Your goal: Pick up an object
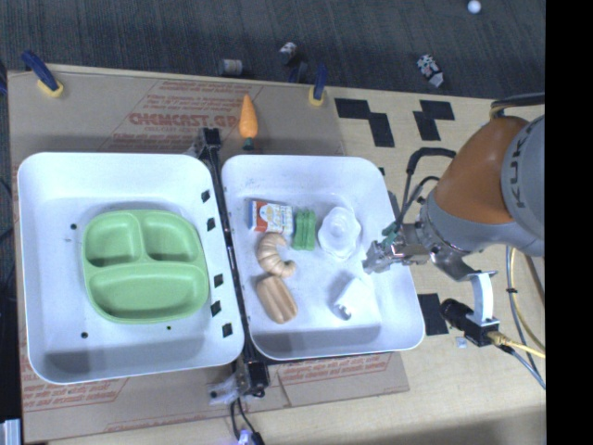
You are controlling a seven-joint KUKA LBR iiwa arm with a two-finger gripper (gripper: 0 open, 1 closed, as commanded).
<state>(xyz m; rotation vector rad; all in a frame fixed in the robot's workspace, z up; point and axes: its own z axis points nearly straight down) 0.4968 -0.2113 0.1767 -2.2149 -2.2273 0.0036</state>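
Note:
My gripper (378,256) hangs over the right edge of the right bin (306,169), beside a clear plastic cup (339,231). Left of the cup lie a green item (304,229) and a small orange-and-white carton (271,217). Below them rest a tan croissant-like piece (274,254) and a tan bread roll (277,298). A small silvery object (342,298) lies below and left of the gripper. Nothing shows between the fingers.
The left bin (46,179) holds a green divided plate (144,265). An orange carrot-shaped toy (247,117) lies on the cardboard behind the bins. Blue clamps (42,74) grip the board's far edge. Cables (519,304) trail at the right by the arm.

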